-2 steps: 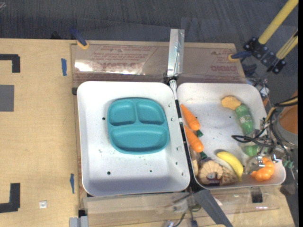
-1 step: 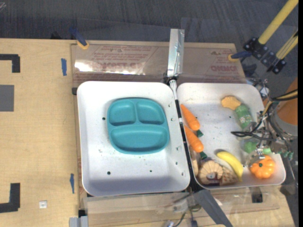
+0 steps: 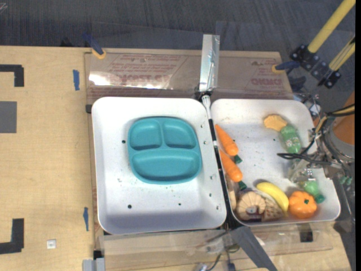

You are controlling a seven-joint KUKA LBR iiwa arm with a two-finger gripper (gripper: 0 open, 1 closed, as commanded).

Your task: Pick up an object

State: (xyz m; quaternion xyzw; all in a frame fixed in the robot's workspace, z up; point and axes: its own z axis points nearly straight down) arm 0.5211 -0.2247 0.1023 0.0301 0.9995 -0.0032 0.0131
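The right white bin (image 3: 254, 114) holds several toy foods. Two orange carrots (image 3: 227, 141) (image 3: 232, 168) lie along its left wall. A yellow banana (image 3: 273, 194) rests near the front, with an orange pumpkin-like fruit (image 3: 303, 204) to its right and a tan round pastry (image 3: 252, 205) to its left. At the back right lie a tan piece (image 3: 274, 122) and a green bottle (image 3: 290, 139). My gripper (image 3: 307, 173) hangs low over the bin's right side, just behind the orange fruit, among dark cables.
The left white bin (image 3: 107, 168) carries a teal divided plate (image 3: 164, 149). A metal strip (image 3: 210, 61) stands behind the seam between the bins. The arm's orange band (image 3: 345, 133) sits at the right edge. Yellow poles (image 3: 333, 18) cross the top right corner.
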